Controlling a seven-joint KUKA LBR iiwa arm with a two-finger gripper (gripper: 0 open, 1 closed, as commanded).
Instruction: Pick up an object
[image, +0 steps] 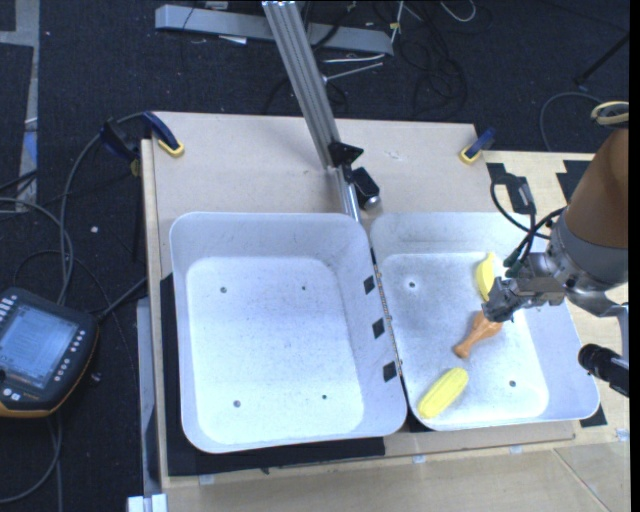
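Camera view | end effector (497, 308) grip unclear over orange wooden-looking peg (476, 338) | knobbly yellow corn cob (442, 392) nearby

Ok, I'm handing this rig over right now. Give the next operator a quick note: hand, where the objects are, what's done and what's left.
Hand: low in the right bin, at the upper end of the orange piece; whether its fingers are open or shut cannot be read from this view.
Objects: all in the right bin. The orange piece lies tilted near the middle, a corn cob sits near the front edge, and a yellow item is just behind the hand, partly hidden. The left bin is beside it.
Done: hand brought down to the orange piece.
Left: confirm a grip and lift; nothing looks raised yet.
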